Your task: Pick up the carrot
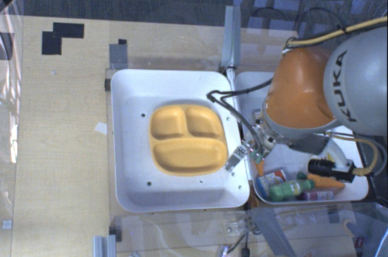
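Note:
The carrot (328,183) is a short orange piece lying near the front right of the right bin (362,192), partly covered by the arm's fittings. My gripper (236,157) hangs low over the right edge of the left bin (130,146), beside the yellow plate (185,139) and well to the left of the carrot. I see nothing held in it. The big grey and orange arm hides most of the right bin.
A yellow divided plate lies in the middle of the left bin. Along the right bin's front wall lie a green bottle (290,190), a red and white packet (273,177) and a purple item (320,195), all close to the carrot.

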Tool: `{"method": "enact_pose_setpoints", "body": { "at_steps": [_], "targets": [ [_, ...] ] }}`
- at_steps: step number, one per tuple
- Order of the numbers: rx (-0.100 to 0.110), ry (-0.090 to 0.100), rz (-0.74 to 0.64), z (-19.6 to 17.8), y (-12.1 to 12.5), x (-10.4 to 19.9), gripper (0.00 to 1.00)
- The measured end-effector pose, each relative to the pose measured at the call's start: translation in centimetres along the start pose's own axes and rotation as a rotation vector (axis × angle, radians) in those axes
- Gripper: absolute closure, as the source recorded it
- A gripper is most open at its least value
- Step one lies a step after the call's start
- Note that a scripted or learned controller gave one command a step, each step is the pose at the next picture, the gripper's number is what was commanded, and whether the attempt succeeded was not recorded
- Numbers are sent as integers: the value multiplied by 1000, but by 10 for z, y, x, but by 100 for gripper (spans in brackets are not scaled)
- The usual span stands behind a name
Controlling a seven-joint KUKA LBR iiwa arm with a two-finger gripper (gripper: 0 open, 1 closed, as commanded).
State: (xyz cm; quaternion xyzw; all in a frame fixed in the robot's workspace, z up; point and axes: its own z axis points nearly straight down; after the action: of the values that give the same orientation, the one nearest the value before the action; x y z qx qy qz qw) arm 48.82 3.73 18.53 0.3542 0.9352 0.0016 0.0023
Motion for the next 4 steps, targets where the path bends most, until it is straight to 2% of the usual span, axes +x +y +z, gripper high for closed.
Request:
{"method": "enact_pose_setpoints", "body": {
  "at_steps": [1,2,3,4],
  "targets": [
    [-1,-1,-251,1,39,-69,0],
    [-1,-2,-455,0,-8,-7,0],
    [-3,-2,-288,-24,71,9,0],
    [-3,-1,-336,86,63,50,0]
  ]
}}
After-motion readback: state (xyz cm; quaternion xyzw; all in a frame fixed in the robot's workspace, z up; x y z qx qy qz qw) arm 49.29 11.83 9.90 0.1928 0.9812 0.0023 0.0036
